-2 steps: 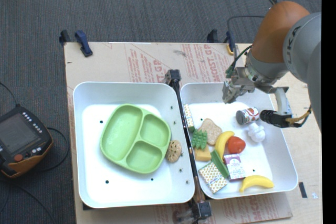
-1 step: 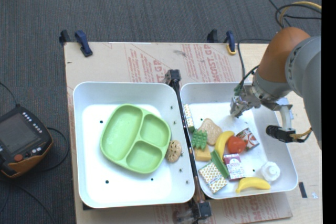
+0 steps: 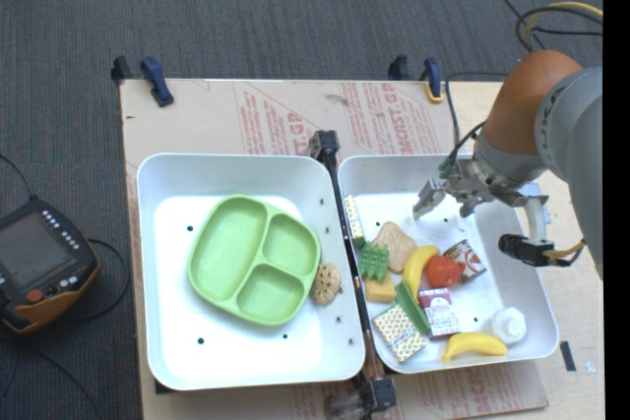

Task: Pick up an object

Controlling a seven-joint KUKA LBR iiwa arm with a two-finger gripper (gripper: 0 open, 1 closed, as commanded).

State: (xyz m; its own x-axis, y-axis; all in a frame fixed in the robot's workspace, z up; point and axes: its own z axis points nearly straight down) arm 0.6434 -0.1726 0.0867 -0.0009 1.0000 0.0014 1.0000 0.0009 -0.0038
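My gripper [image 3: 448, 200] hangs over the back part of the right bin [image 3: 394, 174], its grey fingers spread open with nothing between them. Just in front of and below it lie several toy foods: a slice of toast [image 3: 396, 244], a green ridged piece [image 3: 373, 262], a yellow banana [image 3: 417, 266], a red tomato [image 3: 443, 271], a small red-and-white carton [image 3: 465, 258], a maroon box [image 3: 438, 311], a checkered cracker [image 3: 400, 331], a second banana [image 3: 475, 345] and a white bottle [image 3: 509, 323].
The left bin [image 3: 177, 174] holds a green three-part plate [image 3: 256, 259] and a cookie [image 3: 326, 282] by the divider. Blue clamps [image 3: 156, 79] grip the board's back edge. A handheld pendant [image 3: 39, 266] lies on the floor at left.
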